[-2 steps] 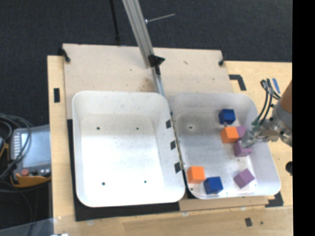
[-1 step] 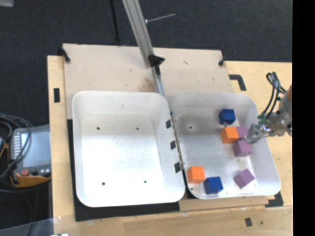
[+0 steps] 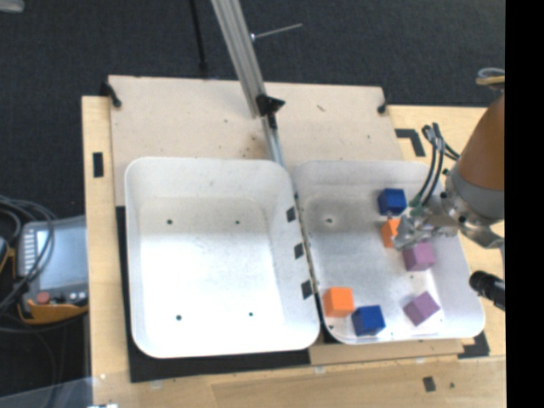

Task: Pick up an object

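Orange cube (image 3: 388, 230) sits half hidden behind the end effector (image 3: 413, 232)

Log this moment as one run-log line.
arm: over right bin | gripper: low among orange block, purple block, blue block | grasp: not confirmed

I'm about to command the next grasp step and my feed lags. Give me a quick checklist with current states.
1. Gripper over the right bin: ok.
2. Target nearby: ok, an orange cube and a purple cube sit right beside it.
3. Something between the fingers: cannot tell.
4. Finger state: cannot tell.
5. Neighbours crowd the target: not ok, the blue cube is close too.
6. Other cubes out of the way: ok, three lie along the bin's near edge.
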You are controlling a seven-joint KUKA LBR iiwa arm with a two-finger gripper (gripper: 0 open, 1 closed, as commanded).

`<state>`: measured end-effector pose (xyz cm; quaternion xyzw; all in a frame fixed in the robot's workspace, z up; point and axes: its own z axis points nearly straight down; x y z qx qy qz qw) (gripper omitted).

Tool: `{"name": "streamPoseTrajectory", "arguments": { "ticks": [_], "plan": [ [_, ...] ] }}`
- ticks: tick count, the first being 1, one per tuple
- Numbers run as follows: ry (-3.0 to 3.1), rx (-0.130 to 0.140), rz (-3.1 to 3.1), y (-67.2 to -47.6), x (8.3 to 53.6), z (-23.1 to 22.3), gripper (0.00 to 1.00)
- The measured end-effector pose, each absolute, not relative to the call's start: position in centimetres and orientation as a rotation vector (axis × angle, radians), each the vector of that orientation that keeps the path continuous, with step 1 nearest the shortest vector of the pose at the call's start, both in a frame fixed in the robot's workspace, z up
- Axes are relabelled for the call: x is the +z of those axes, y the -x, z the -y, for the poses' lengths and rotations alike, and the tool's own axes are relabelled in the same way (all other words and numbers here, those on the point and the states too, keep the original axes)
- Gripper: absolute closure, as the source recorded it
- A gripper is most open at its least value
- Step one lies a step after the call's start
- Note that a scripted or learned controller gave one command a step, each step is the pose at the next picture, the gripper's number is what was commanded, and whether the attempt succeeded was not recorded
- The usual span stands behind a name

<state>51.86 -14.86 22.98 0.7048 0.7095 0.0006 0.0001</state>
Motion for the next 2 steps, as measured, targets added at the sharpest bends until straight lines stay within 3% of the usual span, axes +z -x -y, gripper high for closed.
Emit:
{"name": "streamPoseTrajectory", "arguments": {
  "ticks": [2],
  "plan": [
    [-2.211, 0.006, -2.229, -53.0, 25.1, 3.9, 1.00]
  ]
}}
